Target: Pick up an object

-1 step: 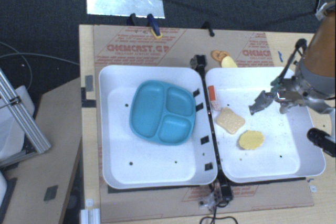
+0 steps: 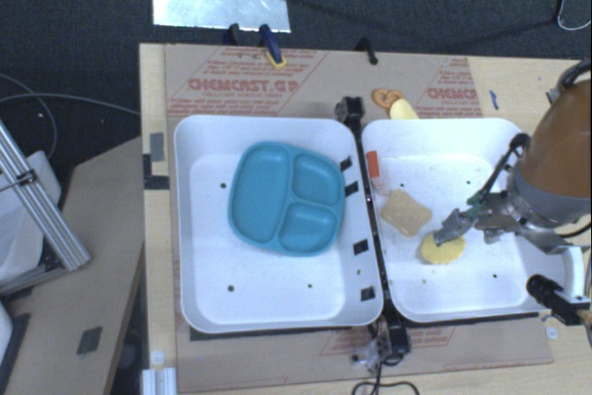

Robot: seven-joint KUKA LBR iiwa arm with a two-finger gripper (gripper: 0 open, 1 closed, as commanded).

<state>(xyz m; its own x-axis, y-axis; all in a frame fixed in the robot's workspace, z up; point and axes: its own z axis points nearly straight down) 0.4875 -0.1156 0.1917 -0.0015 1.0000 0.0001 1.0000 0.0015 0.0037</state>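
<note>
In the right bin (image 2: 481,301) lie a tan slice of toast (image 2: 405,213), a round yellow piece (image 2: 442,250) and a small orange-red stick (image 2: 373,166) by the left wall. My gripper (image 2: 452,230) reaches in from the right and hangs right over the yellow piece, its dark tips at that piece's upper edge. The grey arm with its orange band (image 2: 560,153) fills the bin's right side. Whether anything sits between the tips cannot be made out.
The left bin (image 2: 199,291) holds a blue divided plate (image 2: 285,197). Behind the bins, on the cardboard, lie a yellow item (image 2: 403,110) and an orange one (image 2: 384,96). A black divider (image 2: 368,217) runs between the bins.
</note>
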